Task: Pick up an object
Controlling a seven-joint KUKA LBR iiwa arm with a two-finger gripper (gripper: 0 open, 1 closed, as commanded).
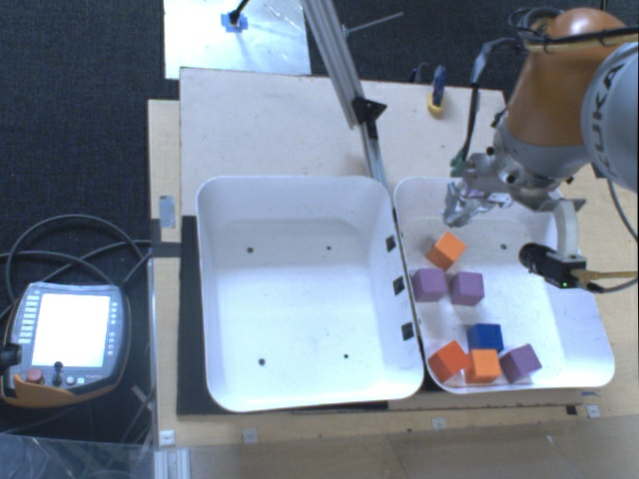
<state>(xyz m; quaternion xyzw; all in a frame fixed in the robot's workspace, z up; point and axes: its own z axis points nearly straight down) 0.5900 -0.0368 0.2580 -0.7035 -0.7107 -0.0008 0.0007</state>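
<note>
Hand hovers over right bin far edge; finger state unreadable, probably nothing held. Drop straight onto lone orange cube, clear of purple cubes.

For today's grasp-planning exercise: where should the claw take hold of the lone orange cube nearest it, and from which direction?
Come straight down on the orange cube, closing on two opposite flat side faces. It sits apart from the purple cubes, leaving room around it, and the claw hangs just above.

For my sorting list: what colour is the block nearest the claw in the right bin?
Orange. The block lies just below the claw, clearest in the camera view.
</note>
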